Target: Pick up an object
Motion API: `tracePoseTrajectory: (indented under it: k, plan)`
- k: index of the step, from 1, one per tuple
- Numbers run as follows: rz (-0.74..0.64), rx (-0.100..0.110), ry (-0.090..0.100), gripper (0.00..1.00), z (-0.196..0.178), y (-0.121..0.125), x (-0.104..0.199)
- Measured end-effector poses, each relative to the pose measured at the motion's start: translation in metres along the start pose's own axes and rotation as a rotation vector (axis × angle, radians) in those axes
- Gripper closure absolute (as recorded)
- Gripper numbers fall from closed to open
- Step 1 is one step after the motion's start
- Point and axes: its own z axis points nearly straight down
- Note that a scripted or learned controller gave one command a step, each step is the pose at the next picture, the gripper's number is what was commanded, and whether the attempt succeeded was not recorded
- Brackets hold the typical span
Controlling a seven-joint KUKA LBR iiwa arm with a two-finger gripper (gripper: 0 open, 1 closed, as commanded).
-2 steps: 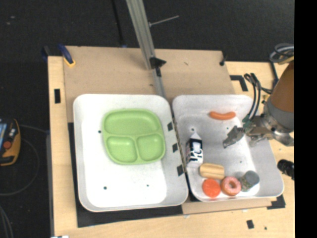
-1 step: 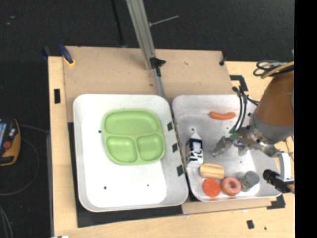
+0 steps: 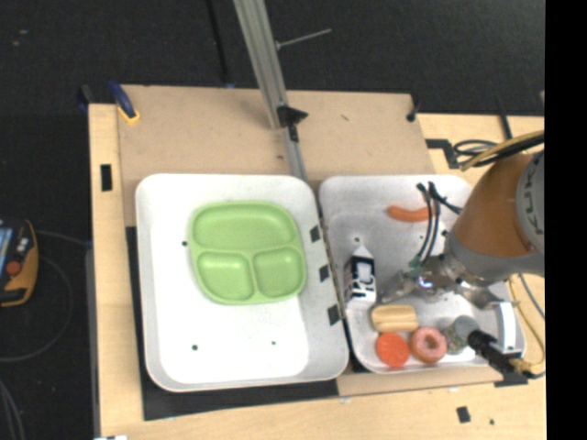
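Wooden bench, two white bins: the right-hand white bin (image 3: pixel 367 195) holds a tan bread-shaped block (image 3: pixel 394 317). Just above that block hovers the gripper (image 3: pixel 424 280), grip unreadable. Approach phase, likely; next, descend and close squarely.

2 glossy white plastic bins: left bin (image 3: pixel 165 273), right bin (image 3: pixel 353 200). Smooth matt-green plastic divided plate (image 3: pixel 246 250) in the left bin. Matt brown board-like bench top (image 3: pixel 202 131). Ribbed grey metal rail (image 3: pixel 261 49), far side.
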Motion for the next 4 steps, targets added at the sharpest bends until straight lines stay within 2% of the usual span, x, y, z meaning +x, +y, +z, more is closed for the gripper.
tracePoseTrajectory:
  k: [1, 2, 3, 4]
  plan:
    - [0.004, -0.007, -0.001, 1.0, -0.015, 0.002, -0.001]
    - [-0.002, -0.011, -0.003, 1.0, -0.077, 0.006, -0.01]
    - [-0.004, -0.01, -0.003, 1.0, -0.121, 0.009, -0.013]
    - [-0.005, -0.012, -0.003, 1.0, -0.178, 0.002, -0.009]
